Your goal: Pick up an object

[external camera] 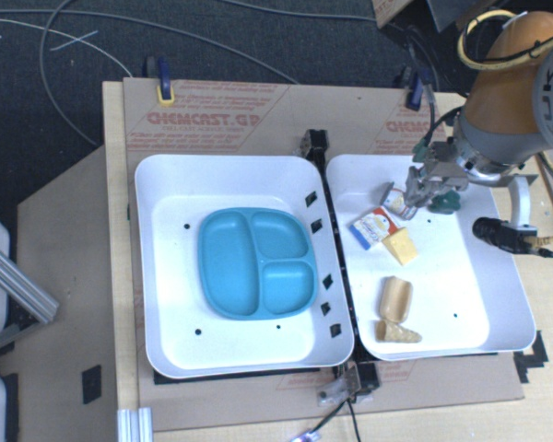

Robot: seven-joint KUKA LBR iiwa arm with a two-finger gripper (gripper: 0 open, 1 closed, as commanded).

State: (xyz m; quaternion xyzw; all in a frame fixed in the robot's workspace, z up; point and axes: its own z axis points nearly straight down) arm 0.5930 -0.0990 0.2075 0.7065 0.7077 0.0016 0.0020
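Hand (417, 190) was low in right bin (498, 325), at its top part. Could not tell hand's state. Box (372, 227) and cheese (401, 246) lay just beside it, bread (395, 309) farther down. Nothing lifted yet. Grab and lift seemed left to do.

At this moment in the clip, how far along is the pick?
Done: the gripper is low over the right bin, by its far edge. In hand: nothing visibly gripped. The small carton, yellow block and tan pieces lie on the bin floor. Left: gripping and lifting one. The blue tray sits in the left bin.
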